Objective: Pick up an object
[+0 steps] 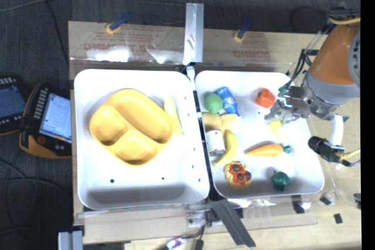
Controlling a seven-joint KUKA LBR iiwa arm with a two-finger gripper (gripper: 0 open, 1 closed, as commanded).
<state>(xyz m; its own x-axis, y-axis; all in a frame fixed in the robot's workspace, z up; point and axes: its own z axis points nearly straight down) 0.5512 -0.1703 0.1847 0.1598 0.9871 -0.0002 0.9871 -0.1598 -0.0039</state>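
The gripper (pixel 280 117) sits at about 3 o'clock in the right bin (pixel 316 181), low over a small pale yellow piece, and honestly I can't tell how it's set from this angle, or whether it has anything at all.

Closest easy target looks like the toy carrot (pixel 265 150), lying flat at roughly 5 o'clock from the gripper, pointed end toward the bin divider, green stub toward the right wall. Orange, smooth, tapered. My guess is it's hollow plastic: light, stiff, a bit slick, not fragile. I'd pinch across the thick middle, not the tip, since a taper likes to squirt out.

Other stuff in that bin: a red tomato (pixel 265 97) at 11 o'clock from the gripper, a blue packet (pixel 226 100) and green ball (pixel 214 102) further toward 9, a banana (pixel 227 148) near the divider, a round orange-and-red toy (pixel 237 174) at 6 o'clock of the bin, and a dark green piece (pixel 280 180) beside it.

The left bin (pixel 88 190) holds a big yellow bread-like lump (pixel 132 125), probably too wide for those fingers.
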